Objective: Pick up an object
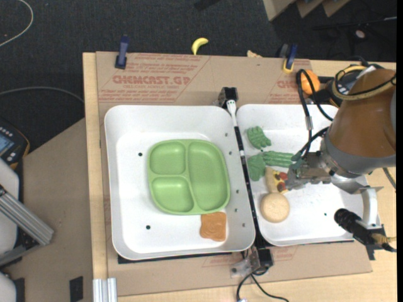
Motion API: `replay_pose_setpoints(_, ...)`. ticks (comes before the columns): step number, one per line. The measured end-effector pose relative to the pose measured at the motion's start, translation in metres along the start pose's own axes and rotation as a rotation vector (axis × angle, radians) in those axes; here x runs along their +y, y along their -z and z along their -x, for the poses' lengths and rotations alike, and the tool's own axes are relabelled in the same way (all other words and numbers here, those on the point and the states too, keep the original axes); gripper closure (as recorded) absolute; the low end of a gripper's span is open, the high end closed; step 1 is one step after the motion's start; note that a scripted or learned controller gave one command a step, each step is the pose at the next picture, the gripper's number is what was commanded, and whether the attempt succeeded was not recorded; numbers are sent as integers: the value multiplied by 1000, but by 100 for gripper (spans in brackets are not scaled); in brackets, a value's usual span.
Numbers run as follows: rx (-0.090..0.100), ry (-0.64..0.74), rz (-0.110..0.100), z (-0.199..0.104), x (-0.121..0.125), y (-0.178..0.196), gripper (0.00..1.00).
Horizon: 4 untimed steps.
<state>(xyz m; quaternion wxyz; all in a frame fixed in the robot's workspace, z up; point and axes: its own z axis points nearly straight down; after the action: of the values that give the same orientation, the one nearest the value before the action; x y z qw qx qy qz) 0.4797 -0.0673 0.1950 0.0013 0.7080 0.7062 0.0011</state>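
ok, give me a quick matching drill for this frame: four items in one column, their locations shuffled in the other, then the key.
Items:
1. green divided plate
2. orange food piece
3. round beige bun
4. yellow banana

Locations:
A. right bin, below the gripper
B. off the bins, at the board's far edge
C. middle of the left bin
D. left bin, near edge, just below the plate

Pairs: 1-C, 2-D, 3-A, 4-B

The gripper is over the right bin, beside the green toys; the left bin holds the plate.
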Motion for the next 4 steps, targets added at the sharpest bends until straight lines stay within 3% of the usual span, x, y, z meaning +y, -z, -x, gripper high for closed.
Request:
replay_pose_setpoints(1,2,9,2,-53,1,48,100)
replay_pose_setpoints(2,1,8,0,-90,27,48,100)
replay_pose_setpoints(3,-3,-5,18,-14,13,210,100)
replay_pose_setpoints(4,0,-3,-11,36,32,125,100)
